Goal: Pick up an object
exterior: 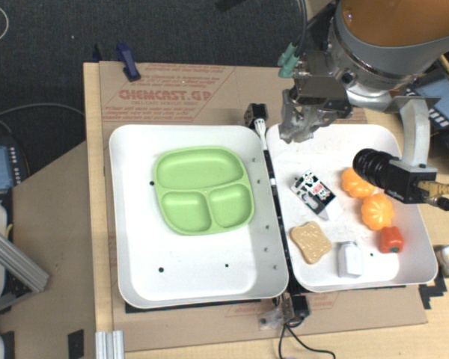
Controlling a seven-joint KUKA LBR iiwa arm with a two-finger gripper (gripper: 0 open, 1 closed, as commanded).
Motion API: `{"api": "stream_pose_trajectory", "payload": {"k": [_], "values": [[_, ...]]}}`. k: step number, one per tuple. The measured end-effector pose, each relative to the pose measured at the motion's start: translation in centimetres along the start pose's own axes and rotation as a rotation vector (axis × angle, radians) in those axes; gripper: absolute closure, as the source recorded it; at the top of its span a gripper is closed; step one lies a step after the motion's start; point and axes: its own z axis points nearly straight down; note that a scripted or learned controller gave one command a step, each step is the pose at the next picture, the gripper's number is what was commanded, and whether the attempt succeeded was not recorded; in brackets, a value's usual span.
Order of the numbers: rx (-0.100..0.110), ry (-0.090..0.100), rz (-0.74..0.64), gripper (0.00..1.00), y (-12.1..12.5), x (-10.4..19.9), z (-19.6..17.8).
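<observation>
Gripper [298, 129] hangs over the right bin's [374, 279] far left corner, nothing seen between its tips; whether they are apart I cannot tell. Card [314, 191], toast [310, 241] and oranges [367, 197] lie nearer the camera; descending here risks striking bare floor or rim

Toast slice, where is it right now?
The toast slice lies in the right bin, near its front-left corner, just below the black-and-white carton and left of the small white block.
</observation>
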Motion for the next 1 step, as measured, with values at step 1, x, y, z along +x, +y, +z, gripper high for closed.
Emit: {"api": "stream_pose_trajectory", "payload": {"k": [1], "values": [[0.013,-0.001,-0.016,1.00,-0.25,4.93,7.30]]}}
